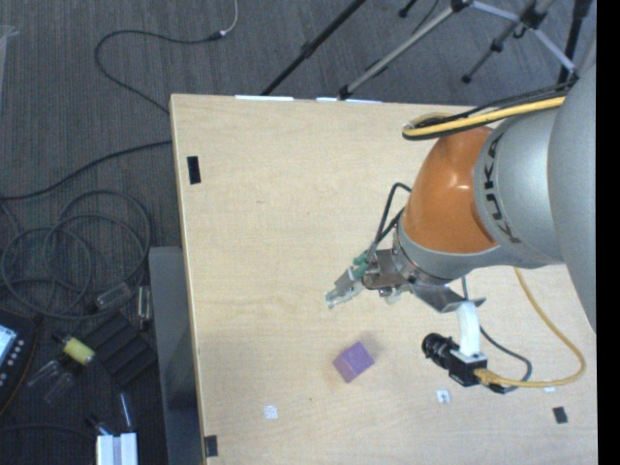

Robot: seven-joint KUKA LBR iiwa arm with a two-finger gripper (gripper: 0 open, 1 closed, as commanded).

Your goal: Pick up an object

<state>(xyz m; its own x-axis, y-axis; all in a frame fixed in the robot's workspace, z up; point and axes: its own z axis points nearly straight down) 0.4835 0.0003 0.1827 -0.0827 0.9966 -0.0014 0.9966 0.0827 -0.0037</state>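
A small purple cube lies on the light wooden bench top, toward the front. My gripper hangs above the board, up and slightly left of the cube and clearly apart from it. It points to the left from under the orange band of the arm. Nothing shows in the gripper, and its tips are too small and blurred to read.
A black fitting with a yellow cable hangs under the wrist, right of the cube. Black tape marks sit near the board's left edge, with a small white tag at the front. Cables and gear lie on the floor at left.
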